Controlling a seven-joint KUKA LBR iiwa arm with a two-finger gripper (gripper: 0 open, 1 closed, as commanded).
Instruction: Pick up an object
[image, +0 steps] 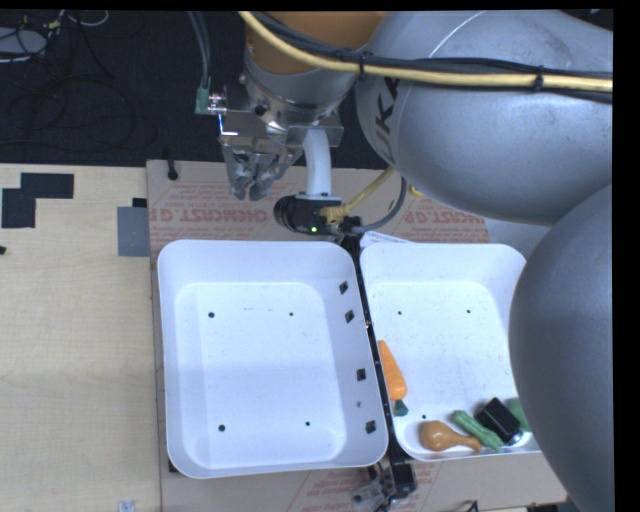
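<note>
Our pincer (255, 185) hangs nearly closed, holding nothing, at frame top; the long orange carrot-shaped toy (392, 372) lies lower right.

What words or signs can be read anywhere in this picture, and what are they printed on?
"CHEMCAST GP": red print on the brown sheet under the white bins, seen upside down left of the black device; the last letters are a guess.
More red print on that sheet, right of the device and again along the bottom edge: too cut off to read.
A dark letter on the grey arm, perhaps "K": mostly hidden.
</note>
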